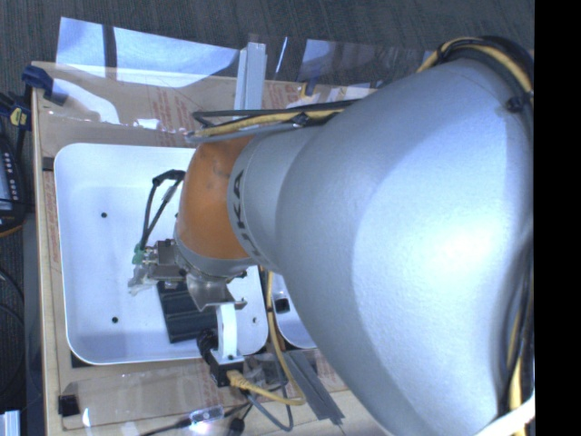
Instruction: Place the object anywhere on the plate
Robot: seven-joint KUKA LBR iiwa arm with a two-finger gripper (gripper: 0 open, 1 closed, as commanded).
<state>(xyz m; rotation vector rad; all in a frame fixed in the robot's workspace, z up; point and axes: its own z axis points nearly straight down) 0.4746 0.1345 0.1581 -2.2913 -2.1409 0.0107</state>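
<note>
**Around the bench**

A shallow white bin [82, 243] sits on the left of a pale wooden bench [109, 398]. A clear plastic sheet [145, 53] stands along the far edge, beside an upright metal post [251, 75]. Loose cables [259, 393] lie at the near edge. Dark carpet [272, 3] lies beyond.

Bright light is falling from overhead, glaring hard off my grey arm [408, 243], whose near casing is washing out almost to white and looking soft, out of focus. The left bin [91, 243] is glowing evenly, with a faint shadow lying under my orange band [209, 207]. Clear sheeting at the worktop's [136, 398] far edge is throwing bluish reflections. The floor around is staying dim and grainy.
</note>
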